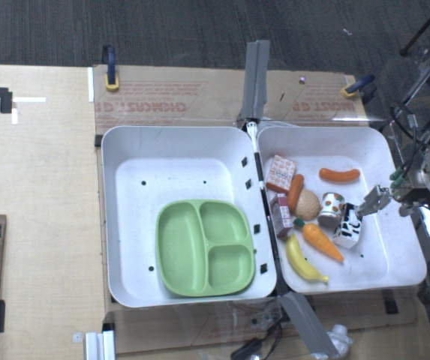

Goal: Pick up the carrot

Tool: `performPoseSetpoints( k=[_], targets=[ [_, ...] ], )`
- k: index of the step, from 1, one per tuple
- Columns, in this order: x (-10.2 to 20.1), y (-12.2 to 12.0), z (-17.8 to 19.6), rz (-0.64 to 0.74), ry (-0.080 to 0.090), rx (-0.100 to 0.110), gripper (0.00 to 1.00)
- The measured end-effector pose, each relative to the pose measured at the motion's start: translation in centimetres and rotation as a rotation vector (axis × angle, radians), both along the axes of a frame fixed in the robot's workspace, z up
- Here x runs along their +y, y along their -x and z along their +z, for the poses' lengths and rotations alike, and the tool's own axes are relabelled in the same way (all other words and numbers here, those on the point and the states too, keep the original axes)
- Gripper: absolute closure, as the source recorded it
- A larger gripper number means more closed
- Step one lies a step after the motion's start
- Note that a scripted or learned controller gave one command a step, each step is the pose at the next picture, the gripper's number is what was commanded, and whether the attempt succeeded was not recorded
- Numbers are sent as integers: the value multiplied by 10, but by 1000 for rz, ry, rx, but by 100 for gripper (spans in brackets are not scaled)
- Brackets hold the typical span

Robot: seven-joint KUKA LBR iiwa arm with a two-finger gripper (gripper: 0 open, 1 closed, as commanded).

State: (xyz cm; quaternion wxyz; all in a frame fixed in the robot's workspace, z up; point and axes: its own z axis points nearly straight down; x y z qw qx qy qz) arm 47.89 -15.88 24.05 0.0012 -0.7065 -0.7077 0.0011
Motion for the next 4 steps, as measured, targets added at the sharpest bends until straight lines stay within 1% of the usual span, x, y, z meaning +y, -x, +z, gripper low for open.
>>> performPoseSetpoints(
  k=[1,2,3,4],
  targets=[
    [44,1,-110,21,0,-1,0],
    [47,-5,-134,283,18,-29,0],
    [45,-9,-123,281,22,-38,100],
    [45,-9,-123,281,22,-38,0]
  ],
)
